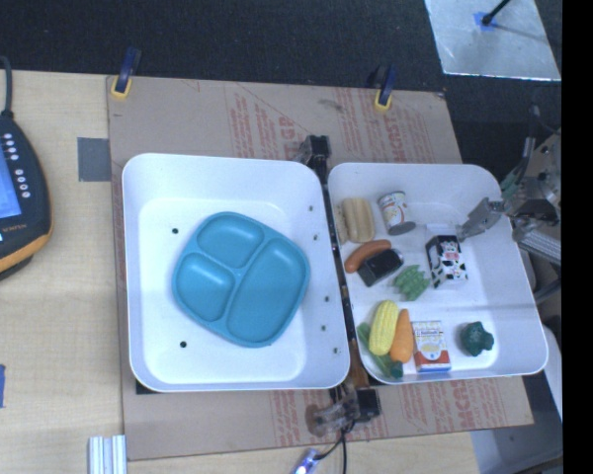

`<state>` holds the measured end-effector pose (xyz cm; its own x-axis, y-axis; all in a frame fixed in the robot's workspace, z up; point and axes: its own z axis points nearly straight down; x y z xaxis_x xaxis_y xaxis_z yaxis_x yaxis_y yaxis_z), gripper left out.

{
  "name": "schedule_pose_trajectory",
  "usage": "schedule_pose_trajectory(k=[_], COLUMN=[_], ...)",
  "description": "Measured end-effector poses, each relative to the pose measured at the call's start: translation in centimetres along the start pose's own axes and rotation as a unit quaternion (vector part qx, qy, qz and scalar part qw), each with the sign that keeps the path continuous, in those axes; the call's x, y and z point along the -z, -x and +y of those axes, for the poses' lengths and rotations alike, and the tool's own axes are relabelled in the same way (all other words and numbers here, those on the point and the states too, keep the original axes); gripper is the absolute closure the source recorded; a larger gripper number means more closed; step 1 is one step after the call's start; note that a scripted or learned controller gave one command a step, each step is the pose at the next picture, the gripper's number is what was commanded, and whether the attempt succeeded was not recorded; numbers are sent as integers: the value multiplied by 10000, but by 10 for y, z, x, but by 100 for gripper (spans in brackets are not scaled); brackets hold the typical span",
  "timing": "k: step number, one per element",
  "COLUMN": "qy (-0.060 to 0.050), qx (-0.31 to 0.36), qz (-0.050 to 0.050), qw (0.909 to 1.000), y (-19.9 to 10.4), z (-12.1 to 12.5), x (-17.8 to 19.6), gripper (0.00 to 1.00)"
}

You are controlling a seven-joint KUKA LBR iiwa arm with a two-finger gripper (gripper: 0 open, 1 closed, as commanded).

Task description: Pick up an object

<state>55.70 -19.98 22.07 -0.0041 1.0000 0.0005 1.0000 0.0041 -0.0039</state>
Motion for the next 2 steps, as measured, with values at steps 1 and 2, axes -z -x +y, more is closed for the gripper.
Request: schedule_pose_trajectory(k=[1, 2], qy=[-17, 1], qx=[9, 14], qz=[0, -6], qw=[10000, 10000], y=[-21, -96], z=[46, 11], x=[-112, -125], gripper=[0, 0])
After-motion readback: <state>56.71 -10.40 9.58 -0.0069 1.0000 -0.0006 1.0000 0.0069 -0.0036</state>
